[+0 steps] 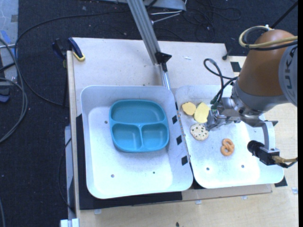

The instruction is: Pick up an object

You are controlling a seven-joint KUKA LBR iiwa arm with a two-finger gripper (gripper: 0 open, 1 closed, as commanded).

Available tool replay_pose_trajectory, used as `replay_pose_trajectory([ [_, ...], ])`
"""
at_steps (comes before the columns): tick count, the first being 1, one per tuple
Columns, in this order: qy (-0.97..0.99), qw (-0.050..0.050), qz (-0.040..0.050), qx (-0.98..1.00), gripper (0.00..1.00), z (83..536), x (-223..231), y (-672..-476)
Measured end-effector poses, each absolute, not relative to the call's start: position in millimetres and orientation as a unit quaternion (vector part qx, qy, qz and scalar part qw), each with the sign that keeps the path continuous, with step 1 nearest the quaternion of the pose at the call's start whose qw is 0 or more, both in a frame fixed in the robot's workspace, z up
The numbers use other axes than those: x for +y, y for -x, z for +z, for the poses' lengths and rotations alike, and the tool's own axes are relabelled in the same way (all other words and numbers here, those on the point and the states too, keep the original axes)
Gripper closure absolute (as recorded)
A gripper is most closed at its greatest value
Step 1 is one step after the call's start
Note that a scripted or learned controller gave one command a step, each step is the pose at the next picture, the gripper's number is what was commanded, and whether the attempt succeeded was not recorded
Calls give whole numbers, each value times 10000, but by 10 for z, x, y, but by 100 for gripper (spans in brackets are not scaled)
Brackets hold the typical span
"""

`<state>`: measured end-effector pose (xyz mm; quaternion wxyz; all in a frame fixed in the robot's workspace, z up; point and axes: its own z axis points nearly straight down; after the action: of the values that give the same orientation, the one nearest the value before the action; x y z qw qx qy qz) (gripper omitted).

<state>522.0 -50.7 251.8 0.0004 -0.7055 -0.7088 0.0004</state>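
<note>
So going by the right bin (pixel 246 174) as the reference point, here's where this pick seems to be at. Nearest the camera inside that bin there's a little orange pretzel (pixel 227 147) sitting loose on the floor, toward the front and middle, nothing touching it. A bit further back and left of it is a round chocolate-chip cookie (pixel 200 132), also just lying there.

Right behind the cookie is the gripper (pixel 211 121), down low in the bin and hovering just beside the cookie's back-right edge. Honestly I can't tell how its jaws stand, the wrist and cables block them from this angle, and I can't make out anything caught between them.

Further back, near the rear-left corner of the bin, two yellow chip-looking pieces (pixel 195 110) sit touching each other, just left of the gripper.

Off to the left of the right bin is the left bin (pixel 94 174) with a blue divided plate (pixel 139 125) in it.

My read: the approach is pretty much done, arm's down among the snacks, but every item looks like it's resting on the bin floor. So the actual grab and lift are what's left, probably on the cookie or a chip.
</note>
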Motion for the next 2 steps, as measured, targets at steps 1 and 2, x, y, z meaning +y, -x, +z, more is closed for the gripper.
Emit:
replay_pose_trajectory([
  [1, 7060, -3, 0, -7082, 100, 2567, -1, -5252],
  [2, 7048, -1, -3, -7094, 100, 2573, 474, -5271],
])
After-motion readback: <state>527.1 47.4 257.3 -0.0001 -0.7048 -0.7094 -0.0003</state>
